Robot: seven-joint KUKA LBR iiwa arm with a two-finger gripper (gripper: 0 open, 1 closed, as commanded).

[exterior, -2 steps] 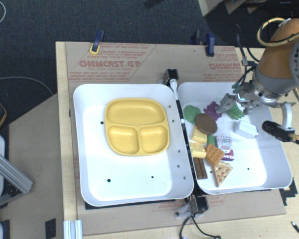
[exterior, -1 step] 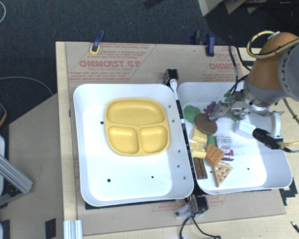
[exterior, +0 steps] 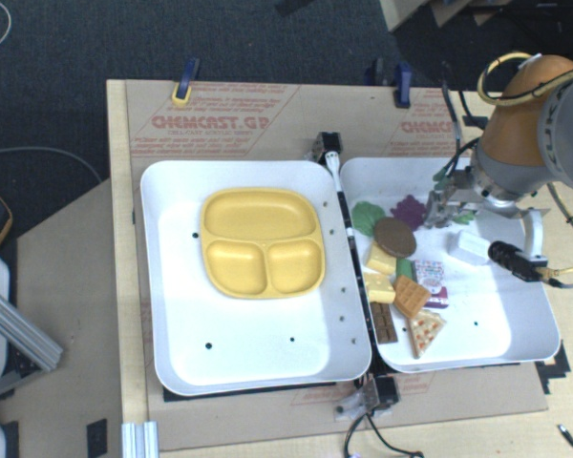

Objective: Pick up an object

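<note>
The right white bin (exterior: 516,337) holds a pile of toy food along its left side: a green piece (exterior: 367,218), a purple grape cluster (exterior: 408,208), a brown round disc (exterior: 395,238), yellow cheese blocks (exterior: 381,261), an orange waffle cracker (exterior: 412,297), a pizza slice (exterior: 425,331) and a dark chocolate bar (exterior: 385,322). A small white block (exterior: 469,249) lies apart, nearer the bin's middle. My gripper (exterior: 441,204) reaches down from the right into the bin's far part, just right of the grape cluster and above the white block. Nothing can be seen held in it.
The left white bin (exterior: 172,332) holds a yellow three-compartment plate (exterior: 263,241). A black cable and plug (exterior: 516,260) hang off the wrist over the right bin. Clamps (exterior: 182,84) pin the cardboard base at the far edge.
</note>
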